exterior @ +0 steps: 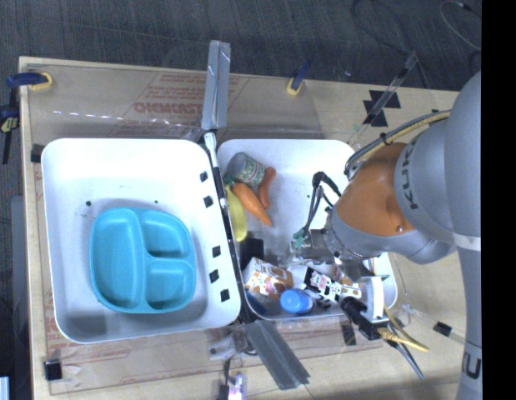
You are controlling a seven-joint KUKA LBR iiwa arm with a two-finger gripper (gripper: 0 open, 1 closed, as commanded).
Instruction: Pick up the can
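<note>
The can (244,170) lies tilted in the right bin's (324,150) far left corner, just beside a carrot (251,202), partly shadowed by the rim. The gripper (318,267) hangs over clutter nearer the front; the wrist's bulk hides it, so its state cannot be told. The left bin (66,161) holds a blue tray (142,258).

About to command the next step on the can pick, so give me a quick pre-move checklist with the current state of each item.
1. Can located: ok, lies at the far left corner of the right bin.
2. Can free of neighbours: not ok, the carrot lies against it.
3. Gripper over the can: not ok, it sits near the bin's front, above the clutter.
4. Finger state: cannot tell, the wrist hides them.
5. Can held: not ok, nothing is seen between the fingers.
</note>
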